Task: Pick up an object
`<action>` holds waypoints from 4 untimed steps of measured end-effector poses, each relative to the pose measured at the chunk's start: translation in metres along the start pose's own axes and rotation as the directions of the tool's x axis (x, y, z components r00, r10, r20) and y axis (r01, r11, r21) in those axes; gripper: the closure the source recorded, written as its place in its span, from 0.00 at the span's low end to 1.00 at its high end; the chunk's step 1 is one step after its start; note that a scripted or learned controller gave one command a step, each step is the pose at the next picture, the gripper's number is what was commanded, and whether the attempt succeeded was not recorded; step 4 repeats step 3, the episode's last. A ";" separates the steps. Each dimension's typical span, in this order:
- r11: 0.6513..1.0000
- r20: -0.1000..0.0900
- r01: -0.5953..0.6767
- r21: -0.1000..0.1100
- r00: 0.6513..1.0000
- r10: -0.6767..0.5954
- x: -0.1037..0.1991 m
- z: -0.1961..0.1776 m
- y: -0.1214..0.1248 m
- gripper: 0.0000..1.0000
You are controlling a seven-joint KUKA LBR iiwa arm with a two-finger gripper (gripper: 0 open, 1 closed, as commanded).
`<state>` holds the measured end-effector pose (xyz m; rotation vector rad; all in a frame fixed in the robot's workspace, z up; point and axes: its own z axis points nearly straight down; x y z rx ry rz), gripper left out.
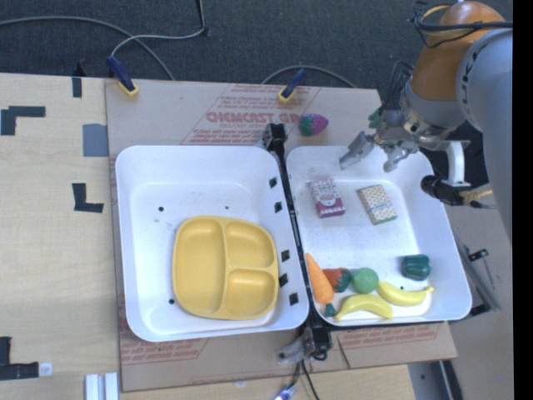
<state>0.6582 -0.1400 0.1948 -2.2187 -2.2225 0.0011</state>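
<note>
My gripper [373, 153] hangs open over the back edge of the right bin [433, 223], with nothing between its fingers. Below it in that bin lie a small pink-and-grey box [326, 198] and a tan patterned box [377, 203]. Along the bin's front edge sit an orange carrot [317, 278], a red piece [336, 278], a green round fruit [364, 280], two yellow bananas [366, 307] [405, 294] and a dark green pepper [415, 266].
The left bin [150, 182] holds a yellow divided plate [225, 267]. A purple and green toy [313, 124] lies on the cardboard behind the bins. Clamps and cables sit at the back edge.
</note>
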 end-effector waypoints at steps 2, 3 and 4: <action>1.000 0.002 0.000 -0.003 1.000 0.000 0.047 0.109 -0.023 0.00; 1.000 0.002 0.001 -0.004 1.000 -0.001 0.046 0.099 -0.023 1.00; 1.000 0.002 0.001 -0.004 1.000 -0.001 0.046 0.099 -0.023 1.00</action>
